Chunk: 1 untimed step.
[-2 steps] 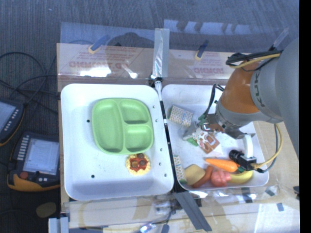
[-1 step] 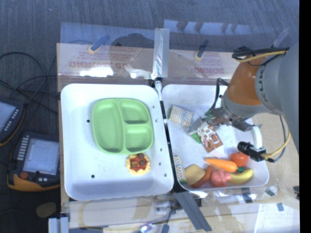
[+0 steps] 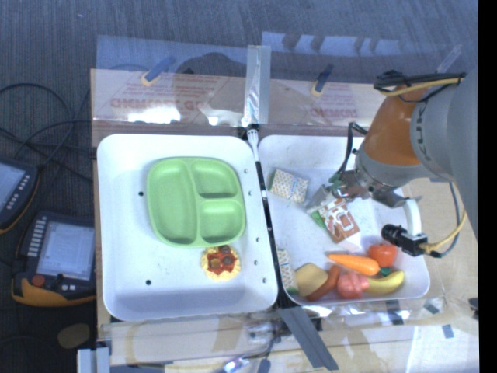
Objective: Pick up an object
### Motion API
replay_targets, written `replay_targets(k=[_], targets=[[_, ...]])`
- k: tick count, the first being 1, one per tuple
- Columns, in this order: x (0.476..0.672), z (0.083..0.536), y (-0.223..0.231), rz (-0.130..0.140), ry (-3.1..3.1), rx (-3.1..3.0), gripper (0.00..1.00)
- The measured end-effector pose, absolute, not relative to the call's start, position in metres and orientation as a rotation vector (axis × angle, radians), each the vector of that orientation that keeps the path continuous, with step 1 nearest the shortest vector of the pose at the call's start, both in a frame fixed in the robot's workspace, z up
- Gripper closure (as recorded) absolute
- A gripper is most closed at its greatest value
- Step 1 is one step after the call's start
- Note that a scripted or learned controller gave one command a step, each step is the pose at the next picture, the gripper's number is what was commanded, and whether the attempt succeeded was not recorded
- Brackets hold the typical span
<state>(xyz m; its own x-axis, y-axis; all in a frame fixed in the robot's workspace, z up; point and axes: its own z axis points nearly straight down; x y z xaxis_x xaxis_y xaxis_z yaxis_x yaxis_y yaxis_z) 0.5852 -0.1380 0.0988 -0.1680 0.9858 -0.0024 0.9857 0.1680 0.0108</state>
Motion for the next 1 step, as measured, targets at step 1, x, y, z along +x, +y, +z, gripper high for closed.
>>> replay_targets(k=[1], targets=[[0.6408, 0.1835, -0.0765, -0.003, 2.384, 2.045, 1.0]])
